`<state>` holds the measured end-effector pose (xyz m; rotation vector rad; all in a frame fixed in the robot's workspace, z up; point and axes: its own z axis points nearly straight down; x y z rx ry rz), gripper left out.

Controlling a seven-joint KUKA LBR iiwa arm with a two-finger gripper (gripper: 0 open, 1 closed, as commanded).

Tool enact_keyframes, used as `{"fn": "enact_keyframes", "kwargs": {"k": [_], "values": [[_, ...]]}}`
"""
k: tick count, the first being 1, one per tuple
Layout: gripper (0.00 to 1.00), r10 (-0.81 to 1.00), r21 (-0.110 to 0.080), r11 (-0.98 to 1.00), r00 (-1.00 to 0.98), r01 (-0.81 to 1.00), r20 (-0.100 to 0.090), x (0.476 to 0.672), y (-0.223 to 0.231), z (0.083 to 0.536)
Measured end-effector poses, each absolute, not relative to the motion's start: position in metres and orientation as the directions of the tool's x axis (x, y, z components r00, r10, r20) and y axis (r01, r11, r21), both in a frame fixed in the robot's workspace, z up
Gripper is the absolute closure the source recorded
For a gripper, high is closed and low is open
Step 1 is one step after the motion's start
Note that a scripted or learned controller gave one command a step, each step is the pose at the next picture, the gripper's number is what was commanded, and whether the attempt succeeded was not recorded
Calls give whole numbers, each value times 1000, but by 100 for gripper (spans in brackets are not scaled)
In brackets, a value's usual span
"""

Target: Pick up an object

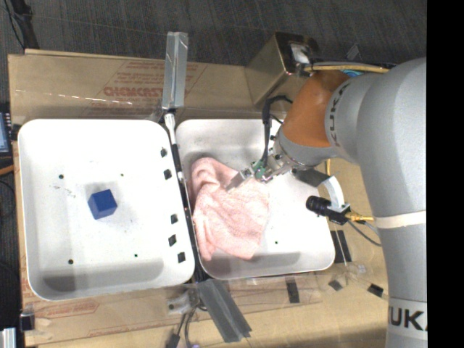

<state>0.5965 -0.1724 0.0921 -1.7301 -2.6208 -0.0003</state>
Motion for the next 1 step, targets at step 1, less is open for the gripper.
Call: {"fn": "enact_keyframes", "kwargs": {"k": [1], "values": [[0,901,1,434,-434,901,1,643,-142,93]]}}
